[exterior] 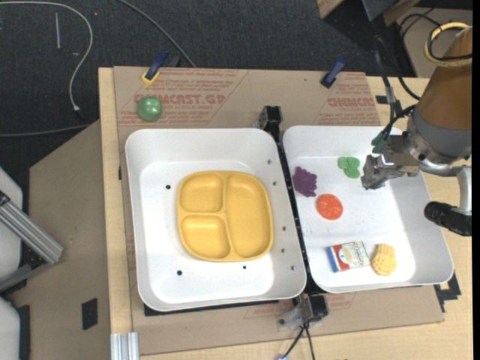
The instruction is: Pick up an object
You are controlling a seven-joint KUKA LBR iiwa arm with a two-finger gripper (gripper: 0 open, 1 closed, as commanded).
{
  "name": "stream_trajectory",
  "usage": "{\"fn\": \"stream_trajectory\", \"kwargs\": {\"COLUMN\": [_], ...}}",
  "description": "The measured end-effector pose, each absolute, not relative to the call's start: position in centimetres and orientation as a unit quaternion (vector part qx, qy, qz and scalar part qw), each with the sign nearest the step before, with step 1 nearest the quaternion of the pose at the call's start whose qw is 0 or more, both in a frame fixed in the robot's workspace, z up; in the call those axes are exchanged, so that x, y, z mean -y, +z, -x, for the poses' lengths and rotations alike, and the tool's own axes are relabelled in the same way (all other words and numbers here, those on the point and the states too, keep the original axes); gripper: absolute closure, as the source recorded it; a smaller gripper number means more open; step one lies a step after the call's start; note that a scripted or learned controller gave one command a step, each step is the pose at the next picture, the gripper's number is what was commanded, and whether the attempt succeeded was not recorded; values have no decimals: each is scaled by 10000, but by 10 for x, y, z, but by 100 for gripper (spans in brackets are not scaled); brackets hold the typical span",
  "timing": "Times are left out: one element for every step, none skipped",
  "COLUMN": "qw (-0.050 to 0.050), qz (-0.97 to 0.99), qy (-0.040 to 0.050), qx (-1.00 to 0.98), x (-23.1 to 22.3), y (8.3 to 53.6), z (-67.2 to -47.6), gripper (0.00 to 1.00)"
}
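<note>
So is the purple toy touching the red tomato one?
Apart. The camera view shows bare white bin floor between the purple toy and the red tomato toy, which lies lower and further right.

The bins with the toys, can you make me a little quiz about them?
1. True or false: the yellow plate lies in the left bin.
2. Which toy is nearest the gripper: A the green toy, B the purple toy, C the little box?
3. What colour is the ball outside the bins?

Key: 1 true; 2 A; 3 green.
</note>
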State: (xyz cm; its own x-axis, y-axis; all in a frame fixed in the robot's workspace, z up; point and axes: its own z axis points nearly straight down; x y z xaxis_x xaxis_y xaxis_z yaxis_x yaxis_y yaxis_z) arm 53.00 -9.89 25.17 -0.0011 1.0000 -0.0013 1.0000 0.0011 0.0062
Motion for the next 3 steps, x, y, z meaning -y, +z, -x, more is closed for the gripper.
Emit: {"fn": "stream_trajectory", "kwargs": {"qw": [5,7,5], "qz": [-7053,-7057,-7056], "qy": [8,9,8], "qx": [-7089,-7085,-7086], "x": [44,0,-50], "y": [239,229,218], "z": [-549,-569,-583], "gripper": [100,100,100]}}
